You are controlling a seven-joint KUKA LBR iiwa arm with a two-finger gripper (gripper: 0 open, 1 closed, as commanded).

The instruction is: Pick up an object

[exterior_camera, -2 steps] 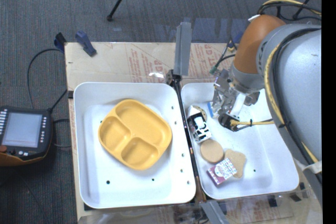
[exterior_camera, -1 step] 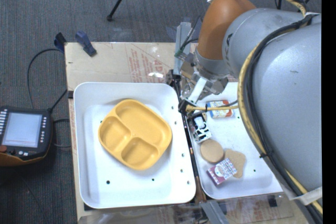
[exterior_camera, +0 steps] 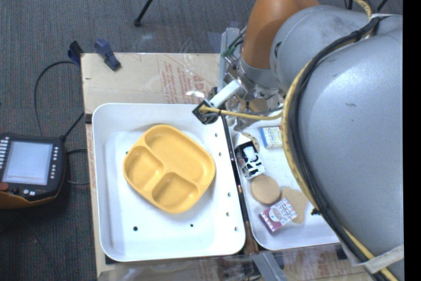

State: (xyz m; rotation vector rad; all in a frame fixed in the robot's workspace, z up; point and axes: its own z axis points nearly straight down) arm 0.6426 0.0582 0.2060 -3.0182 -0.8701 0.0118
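Arm: the grey arm (exterior_camera: 348,141) with its orange band (exterior_camera: 276,16) reaches in from the right and covers much of the right bin
Pincer: the pincer (exterior_camera: 253,99) sits low over the far end of the right bin, by the rim shared with the left bin; its opening cannot be told, nor whether it has hold of anything
Left bin: the white left bin (exterior_camera: 108,207) carries a yellow divided plate (exterior_camera: 169,168) lying flat near its middle
Right bin: the right bin (exterior_camera: 289,240) holds a black-and-white packet (exterior_camera: 248,158) beside the shared rim, a round tan disc (exterior_camera: 266,189) just nearer, a red-and-white packet (exterior_camera: 279,214) toward the near edge, and a small blue-and-white packet (exterior_camera: 271,136) by the arm
Counter: the counter (exterior_camera: 151,76) shows brown board beyond the bins
Floor: a handheld control pendant (exterior_camera: 29,168) lies left of the counter
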